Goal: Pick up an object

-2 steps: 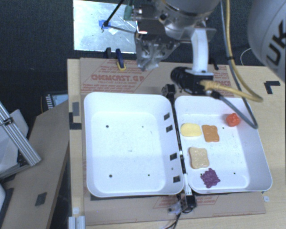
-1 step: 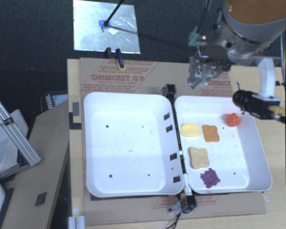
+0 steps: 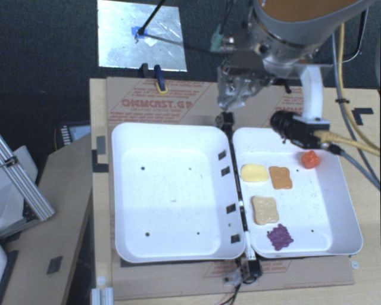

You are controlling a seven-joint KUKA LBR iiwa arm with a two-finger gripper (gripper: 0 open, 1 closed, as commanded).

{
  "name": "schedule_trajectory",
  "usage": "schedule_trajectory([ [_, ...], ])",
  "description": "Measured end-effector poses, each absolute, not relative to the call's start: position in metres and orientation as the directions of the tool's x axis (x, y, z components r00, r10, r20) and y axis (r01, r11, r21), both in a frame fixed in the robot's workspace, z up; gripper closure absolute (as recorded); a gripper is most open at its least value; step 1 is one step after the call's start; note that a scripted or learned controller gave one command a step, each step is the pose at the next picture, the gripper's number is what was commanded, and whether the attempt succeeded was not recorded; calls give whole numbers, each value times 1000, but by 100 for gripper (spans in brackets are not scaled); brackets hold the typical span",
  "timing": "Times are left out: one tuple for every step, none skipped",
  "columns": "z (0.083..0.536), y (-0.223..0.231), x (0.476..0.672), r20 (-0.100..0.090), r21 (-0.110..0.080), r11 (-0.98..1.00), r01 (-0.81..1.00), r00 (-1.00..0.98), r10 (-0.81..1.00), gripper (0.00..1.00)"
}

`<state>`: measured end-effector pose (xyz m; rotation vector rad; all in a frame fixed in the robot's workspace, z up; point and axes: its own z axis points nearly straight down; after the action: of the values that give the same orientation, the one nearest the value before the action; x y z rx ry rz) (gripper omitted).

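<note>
A robotics lab: a grey industrial arm with an orange band (image 3: 309,18) and loose yellow cables (image 3: 351,143) reaches over a cardboard-topped counter (image 3: 161,104) carrying two shallow white plastic bins (image 3: 172,190), with a slotted aluminium rail (image 3: 24,184) off the counter's left edge and dark carpet (image 3: 47,53) beyond

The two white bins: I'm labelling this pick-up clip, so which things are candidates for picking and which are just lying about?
For the job: yellow piece, orange slab, red lump, tan slab, purple cluster, hand.
Lying about: foil sheet, blue-yellow clamp.
</note>
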<state>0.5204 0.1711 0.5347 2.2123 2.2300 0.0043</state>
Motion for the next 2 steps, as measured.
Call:
schedule_trajectory([
  [534, 221, 558, 1, 3, 7, 1000, -7, 1000, 100],
  [535, 235, 540, 2, 1, 6, 1000, -6, 1000, 100],
])
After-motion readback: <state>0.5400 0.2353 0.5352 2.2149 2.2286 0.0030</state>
